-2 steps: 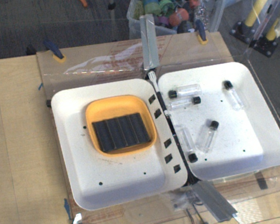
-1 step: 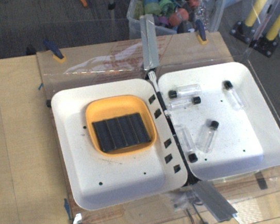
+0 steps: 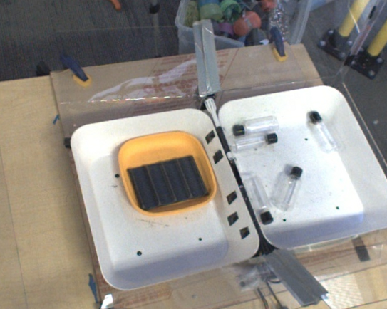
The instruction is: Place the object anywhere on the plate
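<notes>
Clear plastic vials with black caps (image 3: 285, 185), five scattered in right white bin (image 3: 371, 188), orange plate (image 3: 128, 160) bearing black ribbed block (image 3: 167, 182) in left white bin (image 3: 114, 248), vials well apart from plate.

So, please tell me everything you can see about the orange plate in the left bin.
The orange plate is a shallow, rounded-square dish that looks like smooth plastic, with a raised rim. It lies flat in the left bin, nearer the bin's far side and its right wall. A dark ribbed rectangular block rests inside it, covering most of its floor and reaching toward the near rim. The plate touches the bin floor and this block.
</notes>
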